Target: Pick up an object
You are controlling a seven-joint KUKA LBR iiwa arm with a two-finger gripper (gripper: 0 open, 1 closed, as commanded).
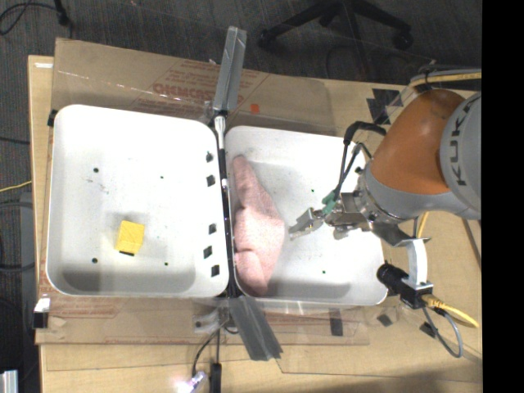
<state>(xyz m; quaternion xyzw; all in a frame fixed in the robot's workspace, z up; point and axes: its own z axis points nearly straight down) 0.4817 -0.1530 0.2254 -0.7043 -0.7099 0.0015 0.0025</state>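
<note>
Right bin (360, 289): pink cloth (254, 223) lies lengthwise along left wall; claw (301, 225) state unclear.

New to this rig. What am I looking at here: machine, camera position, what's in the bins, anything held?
One fixed camera looks down at a slant on a bench with two shallow white bins side by side. The machine is a grey robot arm with an orange band, reaching in from the right. Its tool, a two-finger gripper, hangs over the right bin, with nothing visible between its fingers. A pink, soft-looking elongated object lies along that bin's left wall, just left of the tool. The left bin holds a small yellow block. The job is to pick up an object; nothing looks grasped so far.
</note>
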